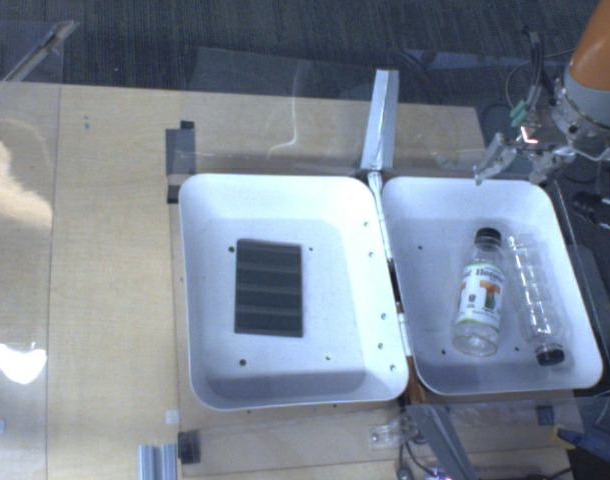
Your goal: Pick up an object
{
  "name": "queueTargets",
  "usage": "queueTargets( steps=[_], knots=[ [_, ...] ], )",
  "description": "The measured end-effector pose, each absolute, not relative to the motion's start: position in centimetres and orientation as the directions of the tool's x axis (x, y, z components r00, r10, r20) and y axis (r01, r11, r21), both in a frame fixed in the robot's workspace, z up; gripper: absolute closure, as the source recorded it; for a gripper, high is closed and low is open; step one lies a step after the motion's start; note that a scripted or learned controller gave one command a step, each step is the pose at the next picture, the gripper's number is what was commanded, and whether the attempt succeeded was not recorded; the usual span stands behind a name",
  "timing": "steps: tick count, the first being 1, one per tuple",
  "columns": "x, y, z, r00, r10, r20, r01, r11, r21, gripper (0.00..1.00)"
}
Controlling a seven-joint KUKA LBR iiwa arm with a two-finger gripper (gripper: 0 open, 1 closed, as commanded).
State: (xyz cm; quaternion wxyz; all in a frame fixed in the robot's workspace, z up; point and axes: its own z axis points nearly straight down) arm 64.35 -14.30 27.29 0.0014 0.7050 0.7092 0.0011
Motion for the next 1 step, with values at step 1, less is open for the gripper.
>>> queueTargets(
  steps=[1],
  knots=[
    [62.19,-17.85,14.96,-0.063,0.998,0.000,0.998,0.063,0.003,0.00]
  ],
)
